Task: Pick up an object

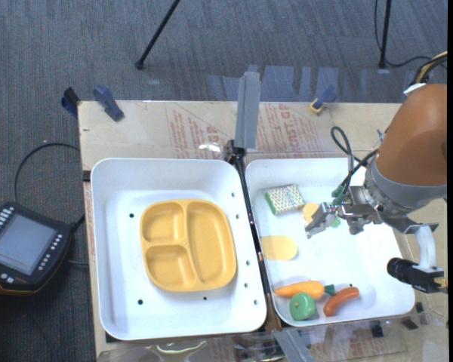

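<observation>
Camera view looks down on two white bins side by side, with the grey arm (415, 149) and its orange band reaching in from the right over the right bin (377, 266). Its gripper (326, 222) hangs above that bin's upper middle, fingers pointing left; whether the jaws are open or shut cannot be told at this size, and nothing can be made out between them. Just left of the jaws and a little above lies a small green-speckled sponge block (285, 198), apart from the fingers. Right at the jaws, partly hidden behind them, a pale yellow piece (311, 211) peeks out. Below and left of the jaws sits a flat yellow oval slice (278, 247) on the bin floor. Further below the jaws, along the near wall, lie a toy carrot (300, 288), a green round fruit (303, 305) touching the carrot's underside, and just right of them an orange-red sausage-shaped piece (340, 301). Well to the left of the jaws, in the left bin (113, 202), rests a yellow three-compartment plate (188, 244).
</observation>
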`<control>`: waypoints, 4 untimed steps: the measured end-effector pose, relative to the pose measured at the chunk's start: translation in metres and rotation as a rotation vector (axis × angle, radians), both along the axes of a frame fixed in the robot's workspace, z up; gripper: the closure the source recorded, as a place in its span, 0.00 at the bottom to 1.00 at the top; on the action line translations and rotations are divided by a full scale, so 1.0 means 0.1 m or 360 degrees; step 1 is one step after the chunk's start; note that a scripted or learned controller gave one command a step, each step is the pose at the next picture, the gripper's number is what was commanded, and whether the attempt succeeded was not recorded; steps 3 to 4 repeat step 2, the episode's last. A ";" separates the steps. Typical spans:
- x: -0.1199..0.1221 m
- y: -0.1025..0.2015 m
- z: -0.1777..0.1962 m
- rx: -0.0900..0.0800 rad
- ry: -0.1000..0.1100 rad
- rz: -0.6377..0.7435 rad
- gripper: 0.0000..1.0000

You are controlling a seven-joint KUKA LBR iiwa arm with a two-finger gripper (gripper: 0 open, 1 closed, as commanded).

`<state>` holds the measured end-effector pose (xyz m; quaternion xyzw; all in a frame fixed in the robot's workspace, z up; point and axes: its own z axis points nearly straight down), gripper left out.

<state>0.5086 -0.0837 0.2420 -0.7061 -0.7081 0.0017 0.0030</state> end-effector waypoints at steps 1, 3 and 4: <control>-0.28 -0.08 -1.55 0.0001 0.0002 -0.0053 0.00; -0.29 -0.20 -1.56 0.0000 -0.0002 -0.0156 0.00; -0.29 -0.20 -1.56 0.0000 -0.0002 -0.0156 0.00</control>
